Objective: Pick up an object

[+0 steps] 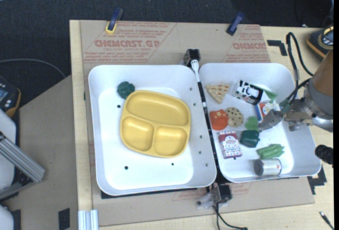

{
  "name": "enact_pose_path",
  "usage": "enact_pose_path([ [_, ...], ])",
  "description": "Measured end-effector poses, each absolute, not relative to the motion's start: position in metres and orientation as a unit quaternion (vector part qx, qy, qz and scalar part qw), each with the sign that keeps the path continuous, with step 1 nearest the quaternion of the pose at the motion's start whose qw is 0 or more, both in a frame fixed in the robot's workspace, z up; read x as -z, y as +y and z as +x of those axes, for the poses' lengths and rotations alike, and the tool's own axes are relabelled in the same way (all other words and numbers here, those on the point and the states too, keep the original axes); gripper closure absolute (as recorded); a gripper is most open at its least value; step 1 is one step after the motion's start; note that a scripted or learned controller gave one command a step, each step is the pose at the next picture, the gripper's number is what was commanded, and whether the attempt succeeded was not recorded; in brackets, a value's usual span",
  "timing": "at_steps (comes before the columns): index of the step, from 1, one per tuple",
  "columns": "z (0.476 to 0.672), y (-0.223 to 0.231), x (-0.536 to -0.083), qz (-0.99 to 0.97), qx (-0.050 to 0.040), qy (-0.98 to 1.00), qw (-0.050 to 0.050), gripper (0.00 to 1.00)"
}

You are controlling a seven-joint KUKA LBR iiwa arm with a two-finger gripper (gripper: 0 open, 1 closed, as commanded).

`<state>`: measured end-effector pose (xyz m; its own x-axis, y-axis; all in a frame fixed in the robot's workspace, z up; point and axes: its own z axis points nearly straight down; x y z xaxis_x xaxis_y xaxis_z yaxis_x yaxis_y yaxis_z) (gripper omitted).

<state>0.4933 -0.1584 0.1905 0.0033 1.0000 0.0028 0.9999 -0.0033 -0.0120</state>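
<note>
Camera view: gripper (271,117) low in right bin (296,157) among crowded toys beside green pepper (250,138), presumably to grab; finger opening and any hold impossible to tell.

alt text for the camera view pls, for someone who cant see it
The arm's end effector hangs low over the right bin, among small toy foods such as a pizza slice and a green pepper. The left bin holds a yellow divided plate and a dark green piece.

bench (159,38): brown board | on it: left bin (106,170), right bin (302,155)
</note>
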Motion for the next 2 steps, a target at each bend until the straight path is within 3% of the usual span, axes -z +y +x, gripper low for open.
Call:
enact_pose_path([
  [1,0.496,-0.158,-0.196,-0.707,-0.0001,-0.707,0.000,0.00],
  [2,0.501,-0.165,-0.138,-0.707,-0.0016,-0.707,0.004,0.00],
])
